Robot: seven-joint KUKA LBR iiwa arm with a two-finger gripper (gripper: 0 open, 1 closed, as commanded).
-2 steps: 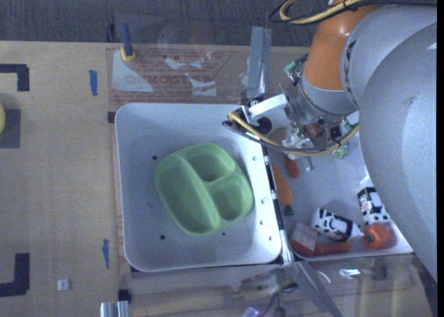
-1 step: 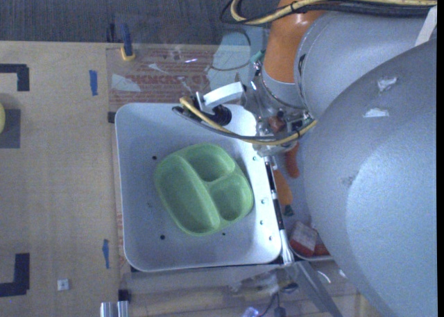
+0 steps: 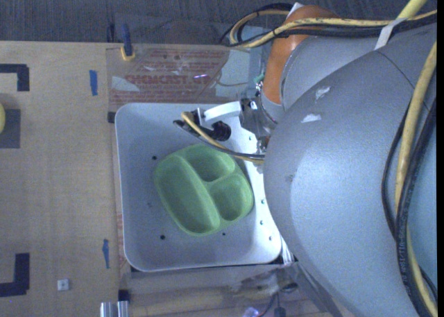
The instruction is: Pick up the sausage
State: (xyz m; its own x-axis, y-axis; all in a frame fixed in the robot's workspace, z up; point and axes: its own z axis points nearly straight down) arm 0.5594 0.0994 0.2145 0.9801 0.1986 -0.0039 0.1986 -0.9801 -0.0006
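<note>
The step in hand looks like the approach, with no grasp made. The arm (image 3: 347,170) reaches in from the right and hangs low over the white bin (image 3: 139,239) on the counter (image 3: 55,170). Its grey bulk covers the bin's right side, and the orange band (image 3: 281,66) sits above the wrist. The claw (image 3: 254,127) is at the bin's upper right, just beside the rim of a green divided plate (image 3: 202,189); whether it is spread or pressed together cannot be told. Where the sausage lies cannot be told either, though it may be hidden beneath the arm. The next move likely calls for finding the sausage, then lowering the claw squarely over it.
</note>
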